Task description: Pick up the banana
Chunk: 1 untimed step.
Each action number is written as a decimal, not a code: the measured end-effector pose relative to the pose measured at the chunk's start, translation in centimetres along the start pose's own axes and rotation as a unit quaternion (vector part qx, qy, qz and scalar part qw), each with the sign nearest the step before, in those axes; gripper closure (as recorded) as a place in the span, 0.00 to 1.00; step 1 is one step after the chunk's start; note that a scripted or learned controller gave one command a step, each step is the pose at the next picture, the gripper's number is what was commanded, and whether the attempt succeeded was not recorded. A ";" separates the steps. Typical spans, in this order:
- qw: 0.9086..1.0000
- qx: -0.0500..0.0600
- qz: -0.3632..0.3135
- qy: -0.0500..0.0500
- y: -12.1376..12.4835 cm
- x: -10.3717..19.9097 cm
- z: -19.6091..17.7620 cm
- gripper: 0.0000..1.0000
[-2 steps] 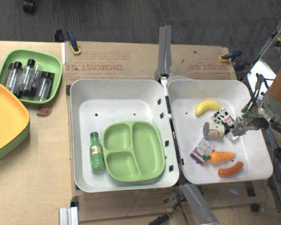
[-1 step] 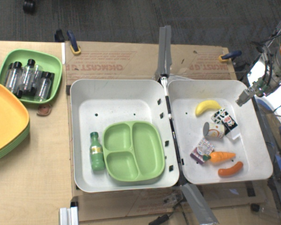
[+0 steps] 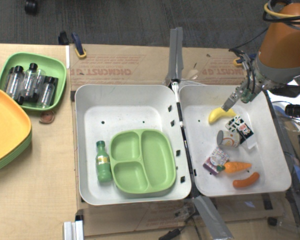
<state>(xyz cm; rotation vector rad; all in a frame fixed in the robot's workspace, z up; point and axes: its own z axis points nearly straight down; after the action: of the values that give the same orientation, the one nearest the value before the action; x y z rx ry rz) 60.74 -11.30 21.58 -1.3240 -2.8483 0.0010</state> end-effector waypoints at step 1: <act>0.992 -0.001 -0.123 0.000 -4.6 -1.1 7.8 1.00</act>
<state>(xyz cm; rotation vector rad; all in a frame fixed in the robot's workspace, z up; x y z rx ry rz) 57.92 -15.12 13.77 -0.9631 -2.9902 -0.0006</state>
